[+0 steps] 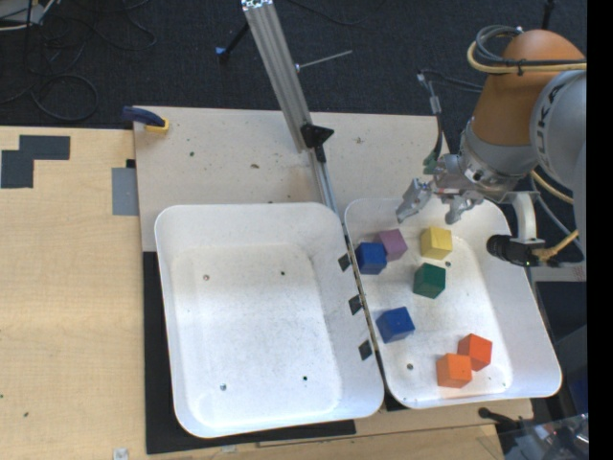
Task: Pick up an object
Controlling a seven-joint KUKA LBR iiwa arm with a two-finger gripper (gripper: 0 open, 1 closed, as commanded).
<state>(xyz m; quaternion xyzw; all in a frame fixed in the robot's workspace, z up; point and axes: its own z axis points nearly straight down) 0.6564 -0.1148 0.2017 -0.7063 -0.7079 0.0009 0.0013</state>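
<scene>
Blocks: seven loose in right bin (pixel 522 353), none lifted
Pincer (pixel 436 202): apart, empty, above yellow block (pixel 436 241)
Left: descend, grasp, lift

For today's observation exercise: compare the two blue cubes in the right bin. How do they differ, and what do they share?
The upper blue cube lies at the bin's far left, touching the purple cube; the lower blue cube lies nearer the middle, touching nothing. The upper blue cube looks darker, the lower blue cube a brighter blue. The upper one lies closer to the gripper. Both are similar-sized cubes near the right bin's left wall.
</scene>
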